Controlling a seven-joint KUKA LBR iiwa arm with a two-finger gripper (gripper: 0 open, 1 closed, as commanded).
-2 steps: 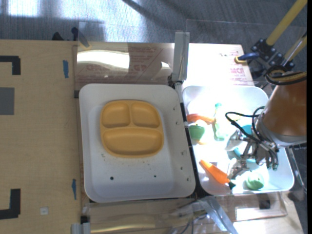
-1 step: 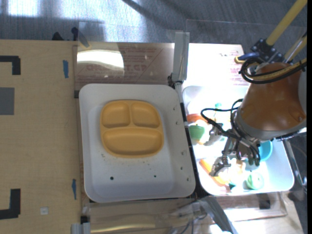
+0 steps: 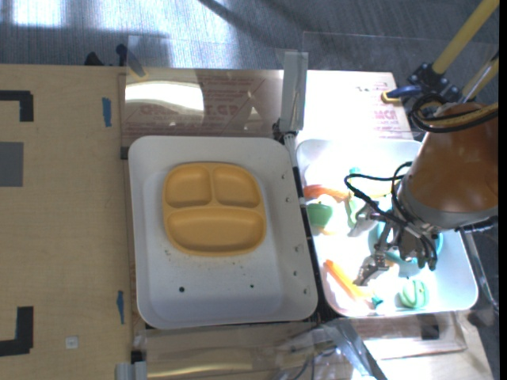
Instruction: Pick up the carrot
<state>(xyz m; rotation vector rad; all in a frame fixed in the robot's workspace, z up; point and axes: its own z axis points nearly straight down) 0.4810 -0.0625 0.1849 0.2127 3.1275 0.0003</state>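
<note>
Look at your gripper (image 3: 371,271): it hangs low in the right bin (image 3: 459,291), with its dark fingers pointing down and to the left. The fingers look a little apart, and you can see nothing pinched between them. The tips sit just beside the carrot (image 3: 342,279), near its top right side, but you cannot tell if they touch it. The carrot lies flat on the bin floor at the front left, slanting from upper left to lower right, with a small teal bit at its lower end. A green and white toy (image 3: 412,294) lies just to the right of the gripper. A green piece (image 3: 319,212) and an orange strip (image 3: 323,191) lie further back in the same bin, near its left wall. Black cables loop over the bin above the gripper. The arm (image 3: 459,169), with its big orange band, covers the right part of the bin. In the left bin (image 3: 150,236) sits a yellow tray (image 3: 214,208) with three parts, well apart from the carrot.
</note>
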